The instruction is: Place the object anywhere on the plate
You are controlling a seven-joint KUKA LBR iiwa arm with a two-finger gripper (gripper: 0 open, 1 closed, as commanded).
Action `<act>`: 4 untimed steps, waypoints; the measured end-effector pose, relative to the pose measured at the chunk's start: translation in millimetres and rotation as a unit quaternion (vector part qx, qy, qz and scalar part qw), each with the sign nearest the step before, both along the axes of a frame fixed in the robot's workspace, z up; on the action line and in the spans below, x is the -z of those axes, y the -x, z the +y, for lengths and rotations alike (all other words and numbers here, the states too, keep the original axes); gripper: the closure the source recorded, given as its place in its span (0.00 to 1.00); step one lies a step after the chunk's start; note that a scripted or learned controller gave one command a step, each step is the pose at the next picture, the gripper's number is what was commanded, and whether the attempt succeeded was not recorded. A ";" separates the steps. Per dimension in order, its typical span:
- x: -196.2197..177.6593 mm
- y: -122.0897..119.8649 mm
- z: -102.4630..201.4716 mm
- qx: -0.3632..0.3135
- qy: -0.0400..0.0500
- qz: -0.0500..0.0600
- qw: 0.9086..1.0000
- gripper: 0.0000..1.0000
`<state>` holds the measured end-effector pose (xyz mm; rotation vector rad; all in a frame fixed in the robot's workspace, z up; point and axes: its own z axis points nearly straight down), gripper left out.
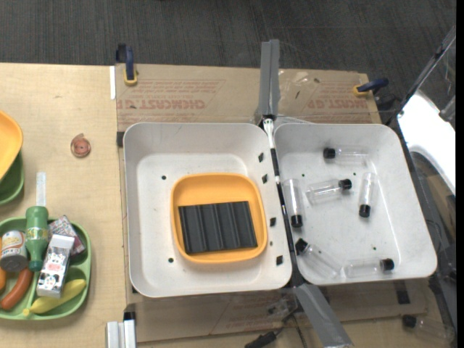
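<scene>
An orange square plate [190, 194] sits in the middle of the left white bin [145, 216]. A dark grey ridged block [217, 227] lies flat on it and covers most of its floor. In the right white bin [406, 194] lie several clear plastic tubes with black caps, scattered and apart from each other. One tube [328, 190] is near the bin's middle, another tube [292, 205] lies along the left wall, and a third tube [366, 268] rests by the front right corner.
A green tray [80, 281] with toy food and a green bottle [36, 234] stands on the wooden table at the left, below a yellow bowl [9, 147]. A grey metal post [269, 78] rises behind the seam between the bins. Clamps [127, 67] hold the cardboard at the back.
</scene>
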<state>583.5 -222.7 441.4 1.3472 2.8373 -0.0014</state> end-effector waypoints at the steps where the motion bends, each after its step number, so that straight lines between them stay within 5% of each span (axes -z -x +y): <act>1: -0.4 31.4 0.3 -0.201 0.000 0.000 0.979 0.00; 2: 116.5 18.7 5.2 -0.430 0.000 -0.001 0.903 0.00; 3: 143.8 9.8 0.9 -0.535 0.000 -0.001 0.845 0.00; 4: 115.3 11.0 1.2 -0.664 0.001 -0.002 0.748 0.00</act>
